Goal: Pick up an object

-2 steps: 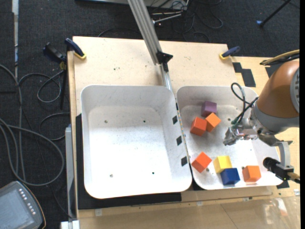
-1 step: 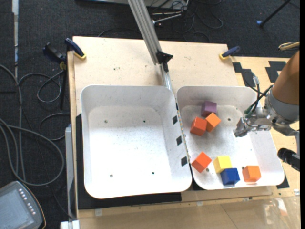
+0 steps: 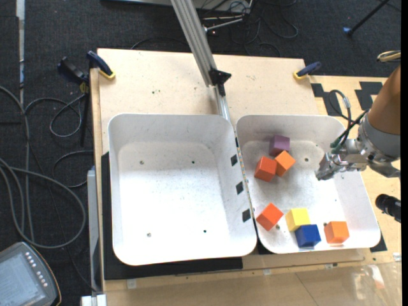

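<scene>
A: Where's the grey two-finger gripper [image 3: 326, 171]?
B: Over the right shallow white bin [image 3: 357, 225], near its right wall; the finger gap I cannot tell.
A: And the small purple cube [image 3: 279, 144]?
B: In that bin's upper part; touching an orange block [image 3: 285, 161].

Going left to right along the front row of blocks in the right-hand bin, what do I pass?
Red-orange block → yellow block → blue block → orange block, all in the right bin.
</scene>
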Tool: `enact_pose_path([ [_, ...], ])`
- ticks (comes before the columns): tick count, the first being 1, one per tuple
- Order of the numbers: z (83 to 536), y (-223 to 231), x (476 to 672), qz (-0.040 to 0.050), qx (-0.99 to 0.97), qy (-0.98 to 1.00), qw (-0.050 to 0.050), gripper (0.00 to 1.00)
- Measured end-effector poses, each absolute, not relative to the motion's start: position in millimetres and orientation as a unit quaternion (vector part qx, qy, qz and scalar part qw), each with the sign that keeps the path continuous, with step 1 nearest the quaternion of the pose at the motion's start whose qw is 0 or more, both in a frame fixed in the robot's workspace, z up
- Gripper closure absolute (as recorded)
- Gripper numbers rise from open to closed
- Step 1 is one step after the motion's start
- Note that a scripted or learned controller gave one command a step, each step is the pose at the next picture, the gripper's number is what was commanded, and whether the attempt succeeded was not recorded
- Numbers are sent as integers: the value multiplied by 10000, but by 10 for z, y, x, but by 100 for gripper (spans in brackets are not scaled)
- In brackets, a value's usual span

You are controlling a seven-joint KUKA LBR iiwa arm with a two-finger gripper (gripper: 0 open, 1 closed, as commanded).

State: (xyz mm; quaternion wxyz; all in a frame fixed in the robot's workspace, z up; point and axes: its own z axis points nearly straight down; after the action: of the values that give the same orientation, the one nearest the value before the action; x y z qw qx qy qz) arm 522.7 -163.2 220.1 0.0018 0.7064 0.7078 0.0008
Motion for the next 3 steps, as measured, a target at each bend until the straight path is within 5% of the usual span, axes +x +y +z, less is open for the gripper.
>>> enact_pose_path([
  [3,2277,127,5158,0,7040,7102,-16,100],
])
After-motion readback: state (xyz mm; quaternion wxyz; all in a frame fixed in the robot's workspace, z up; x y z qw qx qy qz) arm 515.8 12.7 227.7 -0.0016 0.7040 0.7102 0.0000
